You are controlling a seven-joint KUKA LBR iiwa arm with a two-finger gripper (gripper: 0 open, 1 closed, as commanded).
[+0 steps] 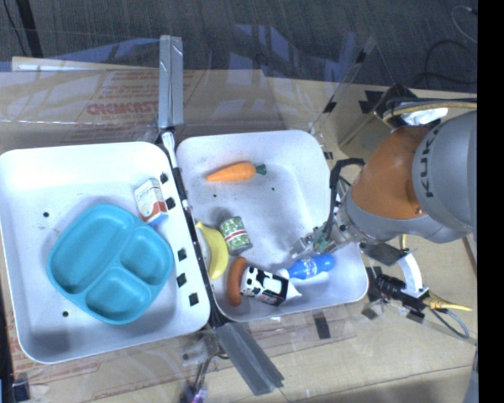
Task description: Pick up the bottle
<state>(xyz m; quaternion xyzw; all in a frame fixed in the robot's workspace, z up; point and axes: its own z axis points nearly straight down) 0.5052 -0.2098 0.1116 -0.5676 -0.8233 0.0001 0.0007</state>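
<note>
A small blue bottle point(312, 267) lies on its side in the front right corner of the right bin point(302, 154). My gripper point(317, 242) hangs right over the bottle's far side, very close to it or touching it. The grey arm with its orange band point(385, 183) comes in from the right above the bin's right wall. From this angle the bottle looks to be resting on the bin floor.
The right bin also holds a carrot point(231, 172), a green can point(234, 232), a banana point(212, 252), a sausage point(235, 282) and a black-and-white toy point(265, 285) beside the bottle. In the left bin lie a blue divided plate point(109, 263) and a small white container point(149, 198).
</note>
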